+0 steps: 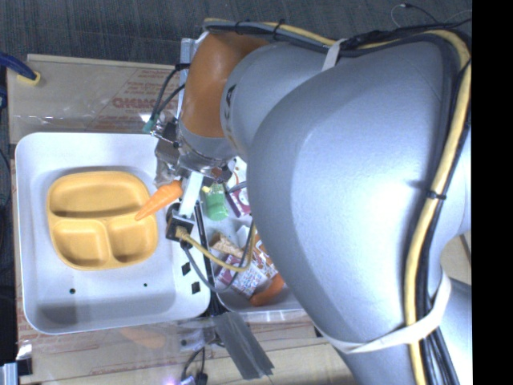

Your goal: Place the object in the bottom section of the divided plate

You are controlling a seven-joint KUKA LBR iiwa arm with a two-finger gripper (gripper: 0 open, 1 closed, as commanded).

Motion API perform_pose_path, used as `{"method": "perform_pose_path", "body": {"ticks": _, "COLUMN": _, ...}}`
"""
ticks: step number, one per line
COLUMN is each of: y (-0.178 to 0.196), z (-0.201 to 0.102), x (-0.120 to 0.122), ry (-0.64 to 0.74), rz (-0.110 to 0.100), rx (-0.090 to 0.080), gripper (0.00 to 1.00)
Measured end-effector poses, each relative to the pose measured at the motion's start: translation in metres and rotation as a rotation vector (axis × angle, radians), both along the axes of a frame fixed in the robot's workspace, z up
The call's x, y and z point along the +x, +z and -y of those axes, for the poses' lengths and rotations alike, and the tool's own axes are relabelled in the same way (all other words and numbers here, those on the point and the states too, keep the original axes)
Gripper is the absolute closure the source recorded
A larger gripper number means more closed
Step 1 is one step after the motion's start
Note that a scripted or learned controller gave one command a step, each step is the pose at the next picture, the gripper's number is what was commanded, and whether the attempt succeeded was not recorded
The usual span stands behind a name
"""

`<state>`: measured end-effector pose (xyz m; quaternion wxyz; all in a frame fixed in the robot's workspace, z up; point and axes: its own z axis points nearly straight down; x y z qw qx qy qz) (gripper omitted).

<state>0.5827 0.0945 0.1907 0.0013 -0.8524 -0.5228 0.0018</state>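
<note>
Where the grey arm [353, 183] reaches in from the right, its orange band [207, 87] sits above the wrist, and the gripper [171, 184] hangs below that, over the divide between the two white bins. A carrot [159, 200] sits at the gripper's tip, slanting down and to the left, its thick end against the fingers and its narrow end over the right edge of the yellow plate [102, 217]. The fingers look closed on the carrot's thick end, though the wrist hides much of them. The plate lies just left of the gripper in the left bin [96, 303]; it has one long section on its upper side and two smaller sections on its lower side. Right of the gripper and partly under the arm, the right bin [240, 307] holds a green bottle [215, 202], a printed packet [250, 277] and other small items. Black and yellow cables [200, 251] hang just below the gripper.
</note>
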Motion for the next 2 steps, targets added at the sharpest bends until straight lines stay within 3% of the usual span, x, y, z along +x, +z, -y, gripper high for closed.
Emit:
{"method": "perform_pose_path", "body": {"ticks": 1, "y": 0.000, "z": 0.000, "x": 0.000, "ry": -0.001, "rz": 0.000, "rx": 0.000, "gripper": 0.00}}
{"method": "perform_pose_path", "body": {"ticks": 2, "y": -0.034, "z": -0.094, "x": 0.028, "ry": 0.027, "rz": -0.001, "rx": 0.000, "gripper": 0.00}}
